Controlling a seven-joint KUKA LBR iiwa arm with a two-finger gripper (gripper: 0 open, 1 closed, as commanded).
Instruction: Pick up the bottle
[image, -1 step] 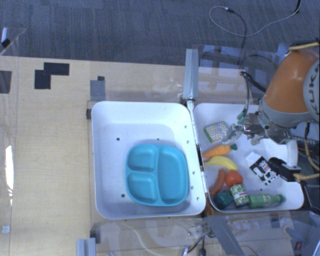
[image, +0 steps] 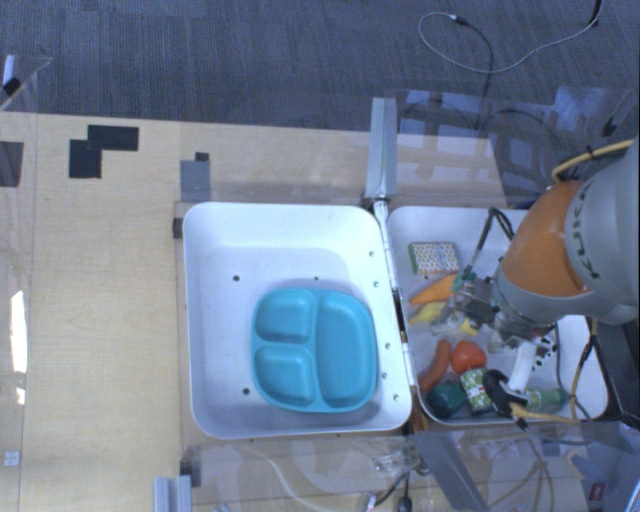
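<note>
Bright even light, soft shadows, slightly soft focus, mild glare

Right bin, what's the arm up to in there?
The arm is reaching into the right bin, its claw low among a crowded pile of small items: a carrot, a tomato, a green bottle. Nothing is visibly gripped. The left bin holds a blue divided tray.

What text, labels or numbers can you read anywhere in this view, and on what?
None can be read.
Green bottle: its label is too blurred to read.
Speckled pad in the right bin: a dotted pattern, no legible text.
Black patches on the bench: plain shapes, no characters.
</note>
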